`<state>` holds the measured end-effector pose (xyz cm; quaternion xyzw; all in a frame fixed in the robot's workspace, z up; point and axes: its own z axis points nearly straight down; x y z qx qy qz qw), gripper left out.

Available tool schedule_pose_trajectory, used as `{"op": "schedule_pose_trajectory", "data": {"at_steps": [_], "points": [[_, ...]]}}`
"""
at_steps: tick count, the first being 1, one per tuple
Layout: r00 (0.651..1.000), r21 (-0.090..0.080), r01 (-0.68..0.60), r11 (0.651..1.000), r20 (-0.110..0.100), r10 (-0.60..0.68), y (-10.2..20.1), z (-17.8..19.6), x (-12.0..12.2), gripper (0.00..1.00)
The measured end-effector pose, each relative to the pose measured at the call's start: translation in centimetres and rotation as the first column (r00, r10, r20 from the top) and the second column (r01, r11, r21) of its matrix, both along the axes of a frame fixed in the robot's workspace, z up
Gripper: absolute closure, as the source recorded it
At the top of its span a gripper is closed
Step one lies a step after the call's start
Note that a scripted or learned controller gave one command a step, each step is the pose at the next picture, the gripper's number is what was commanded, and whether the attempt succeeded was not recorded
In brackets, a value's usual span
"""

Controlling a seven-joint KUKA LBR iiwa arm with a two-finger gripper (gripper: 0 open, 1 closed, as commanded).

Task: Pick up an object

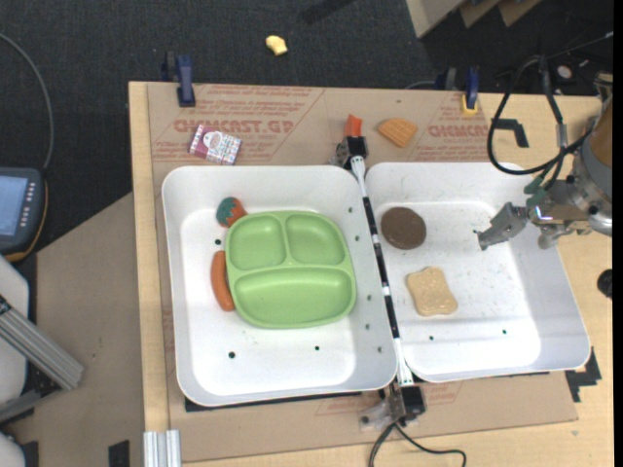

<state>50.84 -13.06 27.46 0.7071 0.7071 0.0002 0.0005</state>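
The gripper (498,228) is poised low over the right bin (545,348), fingers apparently spread and grasping nothing, while candidate objects, a brown disc (403,228) and a tan slice (431,292), are left near the bin's left wall.

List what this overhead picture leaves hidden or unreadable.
- Hand: small and blurred over the right bin; its grip state is unclear.
- Arm: cut off by the picture's right edge.
- Orange sausage-like item and round orange-green toy: partly hidden behind the green plate.
- Pink packet: print too small to read.
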Motion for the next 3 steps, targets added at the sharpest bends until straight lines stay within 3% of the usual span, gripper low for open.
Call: {"op": "schedule_pose_trajectory", "data": {"at_steps": [1, 2, 3], "points": [[1.000, 0.003, -0.003, 1.000, -0.006, 0.003, 3.8, -9.8, 2.1, 0.00], [1.000, 0.002, 0.004, 1.000, -0.003, -0.004, 2.5, -19.2, 2.0, 0.00], [1.000, -0.001, 0.003, 1.000, 0.009, -0.003, 2.9, -18.7, 0.5, 0.00]]}}
